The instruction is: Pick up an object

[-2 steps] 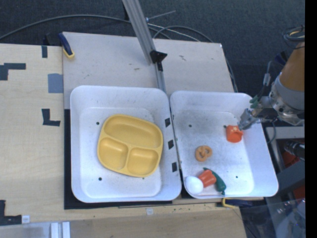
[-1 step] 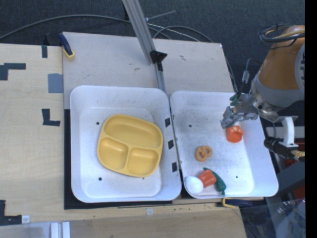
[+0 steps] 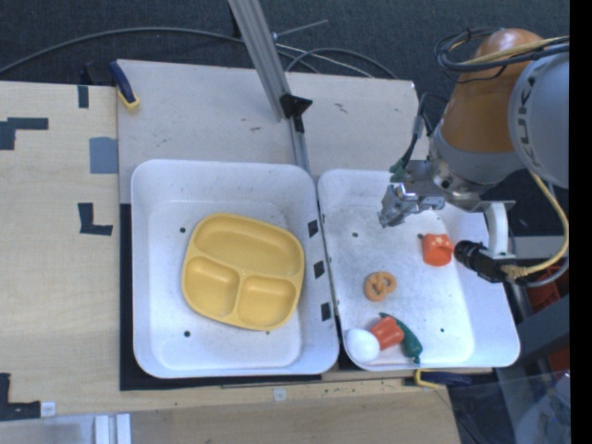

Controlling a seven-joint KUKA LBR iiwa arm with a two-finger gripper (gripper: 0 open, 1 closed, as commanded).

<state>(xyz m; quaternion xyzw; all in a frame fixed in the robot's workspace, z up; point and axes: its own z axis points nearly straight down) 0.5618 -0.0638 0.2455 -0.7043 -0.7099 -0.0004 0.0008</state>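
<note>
The gripper (image 3: 396,209) hovers near the right bin's (image 3: 490,340) far edge, fingers' gap unclear. The carrot (image 3: 396,333) points toward its near-right corner.

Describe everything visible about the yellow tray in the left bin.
The yellow tray is a rounded-corner divided plate, seemingly smooth plastic, with three compartments: one long section along its far side and two smaller ones nearer the camera. It lies flat and right side up, turned slightly askew, on the floor of the left bin, roughly central. Its compartments hold nothing. Nothing touches it but the bin floor; the gripper is over the right bin.
</note>
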